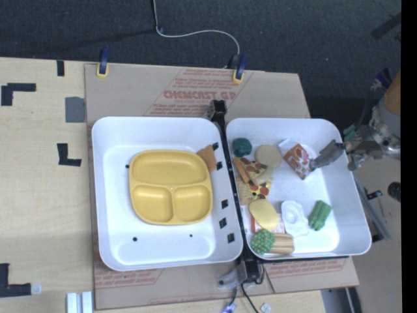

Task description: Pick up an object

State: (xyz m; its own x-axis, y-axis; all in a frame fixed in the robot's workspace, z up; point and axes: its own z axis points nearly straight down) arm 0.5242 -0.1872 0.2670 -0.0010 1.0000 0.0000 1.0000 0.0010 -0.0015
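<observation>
The right bin (345, 237) holds several small toy foods. Among them are a teal round piece (242, 146), a beige round piece (267, 154), a red and white carton (298, 160), a yellow lemon shape (262, 214), a white piece (292, 217), a green vegetable (319, 215) and a green knobbly ball (262, 241). My gripper (340, 156) hangs over the bin's upper right edge, just right of the carton. It is open with nothing between its fingers. One grey finger (325, 154) slants toward the carton.
A yellow divided plate (172, 186) fills the middle of the left bin (111, 240), with a brown scrap (208, 156) by its upper right corner. Orange and red strips (251, 175) lie near the black divider (225, 175). A tan roll (282, 243) sits at the right bin's front.
</observation>
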